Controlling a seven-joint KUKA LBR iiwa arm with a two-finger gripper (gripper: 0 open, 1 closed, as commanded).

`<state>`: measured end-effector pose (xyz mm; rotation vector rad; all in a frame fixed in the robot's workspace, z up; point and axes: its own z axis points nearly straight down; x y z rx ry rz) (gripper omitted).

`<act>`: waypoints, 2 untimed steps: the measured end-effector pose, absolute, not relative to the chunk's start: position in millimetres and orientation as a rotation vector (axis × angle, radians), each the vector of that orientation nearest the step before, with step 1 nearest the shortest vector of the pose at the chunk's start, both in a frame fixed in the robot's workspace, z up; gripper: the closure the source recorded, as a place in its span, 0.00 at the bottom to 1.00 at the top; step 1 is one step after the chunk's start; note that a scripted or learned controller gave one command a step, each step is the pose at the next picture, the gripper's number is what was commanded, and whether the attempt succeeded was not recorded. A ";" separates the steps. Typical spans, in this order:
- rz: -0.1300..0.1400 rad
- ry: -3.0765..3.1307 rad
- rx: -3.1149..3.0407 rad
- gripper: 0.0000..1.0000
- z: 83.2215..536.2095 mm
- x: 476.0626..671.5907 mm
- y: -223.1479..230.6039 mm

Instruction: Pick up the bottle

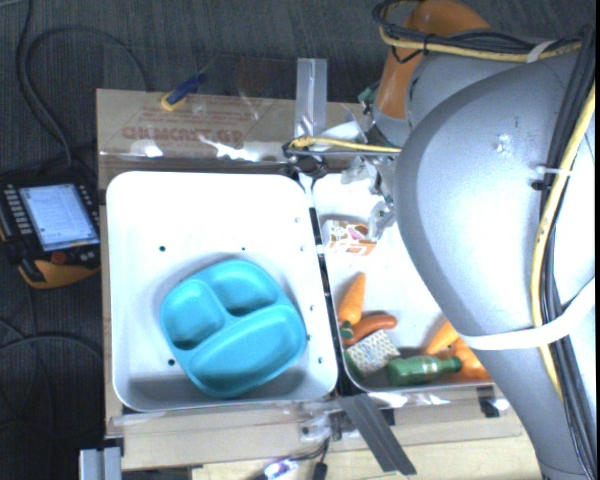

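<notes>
Honestly, nothing's picked yet: the green bottle [424, 369] lies flat in the right bin [332, 203], well below the gripper [372, 196]. Grip state, can't tell. Whole grab remains.

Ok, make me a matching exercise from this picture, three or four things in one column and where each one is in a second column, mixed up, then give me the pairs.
Things:
1. blue divided plate
2. green bottle
3. carrot
4. handheld controller

Places:
A. on the floor, off the bench's left side
B. in the left bin
C. along the near wall of the right bin
D. in the right bin, beside the divider between the bins

Pairs: 1-B, 2-C, 3-D, 4-A
</notes>
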<state>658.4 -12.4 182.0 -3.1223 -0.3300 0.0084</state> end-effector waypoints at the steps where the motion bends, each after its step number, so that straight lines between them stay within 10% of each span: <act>1: 0.008 -0.330 -3.122 0.00 182.1 658.4 -12.4; 2: 0.008 -0.330 -3.122 0.00 182.1 658.4 -12.4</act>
